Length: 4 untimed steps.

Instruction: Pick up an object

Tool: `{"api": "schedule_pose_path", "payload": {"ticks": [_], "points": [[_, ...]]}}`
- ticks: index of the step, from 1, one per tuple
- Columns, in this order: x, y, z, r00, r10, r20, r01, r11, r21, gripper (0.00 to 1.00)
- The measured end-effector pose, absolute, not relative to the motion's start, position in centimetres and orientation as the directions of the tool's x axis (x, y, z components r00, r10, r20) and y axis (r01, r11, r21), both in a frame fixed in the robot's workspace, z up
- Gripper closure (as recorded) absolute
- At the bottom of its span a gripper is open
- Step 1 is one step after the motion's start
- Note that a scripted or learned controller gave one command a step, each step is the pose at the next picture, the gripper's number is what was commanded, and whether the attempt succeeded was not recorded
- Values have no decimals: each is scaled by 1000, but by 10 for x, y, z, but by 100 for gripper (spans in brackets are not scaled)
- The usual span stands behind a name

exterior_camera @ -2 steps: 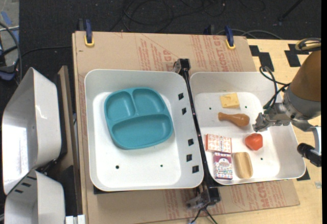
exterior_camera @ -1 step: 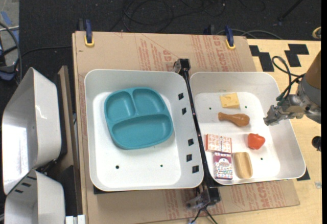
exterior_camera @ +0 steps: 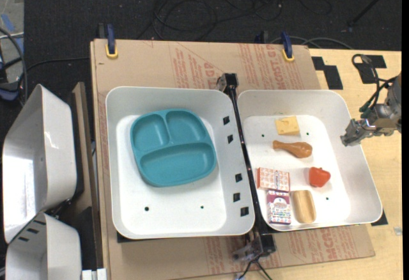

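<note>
Nearest the camera, at the front of the right bin, a small pink and white carton lies flat beside a tan bread roll, the two just touching or nearly so. Just behind the carton sits a red and white patterned packet. To the right of that packet, a red toy pepper rests on the bin floor, apart from the roll in front of it. Further back lies a brown drumstick, its thick end pointing right, and behind it a yellow cheese wedge sits near the middle of the bin's rear half.

All six of these things lie loose on the white floor; any of them could be the object to pick, and none is lifted.

At the bin's right rim, the gripper hangs over the edge, well apart from the pepper and the drumstick. It is small and dark against the bench, so I cannot tell how its jaws stand; nothing shows between them.

Across the dividing wall, the left bin holds a teal divided plate with three compartments, lying flat toward the bin's rear left.
</note>
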<state>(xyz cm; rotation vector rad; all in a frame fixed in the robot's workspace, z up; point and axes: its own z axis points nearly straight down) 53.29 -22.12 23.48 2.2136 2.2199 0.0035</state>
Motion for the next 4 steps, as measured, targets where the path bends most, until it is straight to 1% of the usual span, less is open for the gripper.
{"api": "schedule_pose_path", "payload": {"ticks": [1,2,3,4], "points": [[539,-175,226,-6,1000,1,1000,6,-1,100],[546,-113,233,-9,1000,2,1000,9,0,100],[538,-57,235,-8,1000,1,1000,8,-1,100],[549,3,230,-8,1000,1,1000,8,0,100]]}}
